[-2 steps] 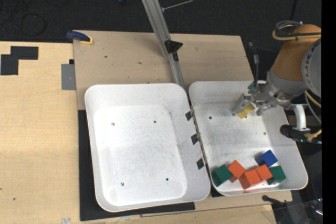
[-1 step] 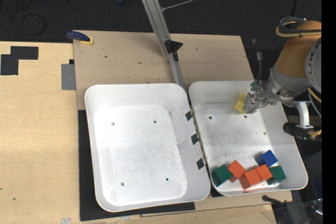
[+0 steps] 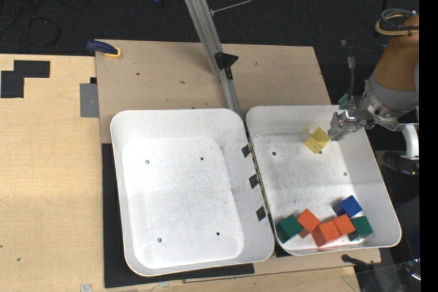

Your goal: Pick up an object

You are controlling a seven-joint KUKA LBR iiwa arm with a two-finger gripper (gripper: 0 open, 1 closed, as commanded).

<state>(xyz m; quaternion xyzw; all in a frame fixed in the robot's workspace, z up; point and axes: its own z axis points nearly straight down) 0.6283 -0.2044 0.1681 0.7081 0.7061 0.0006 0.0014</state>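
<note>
Seen from above at a slant: a pale wooden worktop bearing two shallow white bins side by side. Left bin toward 9 o'clock of the view's centre, right bin toward 3 o'clock.

Entering from 3 o'clock, a grey arm with an orange band above the wrist. At its tip, the hand, poised over the upper right part of the right bin, close to the rim there.

Just beside the hand, at about 8 o'clock from it: a small yellow block, lying on the bin floor in the upper half of the right bin. Roughly cubic, so no clear long axis; tilted a little against the bin's edges. Very near the fingertips, perhaps touching, but not seen between them. Fingers too small and blurred to judge: cannot tell how wide the hand stands, nor whether anything is gripped.

Well apart, at 5 o'clock in the same bin, a huddle of blocks along the lower wall: green block, two orange blocks, blue block, second green block.

Likely target: the yellow block, nearest by far. Coming move probably a short shift toward 8 o'clock and down, to bring the block between the fingers.
</note>
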